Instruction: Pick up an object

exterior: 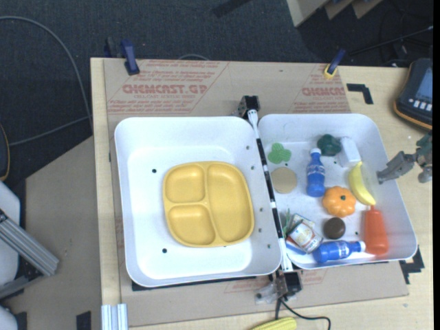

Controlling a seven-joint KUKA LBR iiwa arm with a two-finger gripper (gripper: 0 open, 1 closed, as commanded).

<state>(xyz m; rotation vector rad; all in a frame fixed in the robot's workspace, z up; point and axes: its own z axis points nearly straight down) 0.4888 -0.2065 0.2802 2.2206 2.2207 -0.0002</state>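
Smooth plastic things on a brown board

Both white bins (130,184) look like smooth, slightly shiny plastic. The yellow tray (206,203) is smooth, matt plastic. The banana (360,183), orange (339,201) and blue bottle (315,174) look like glossy plastic toys. The board (206,88) underneath is matt brown, like cardboard, with red print.

Brown bench (206,88) has two white bins side by side, left bin (137,205) and right bin (392,205).
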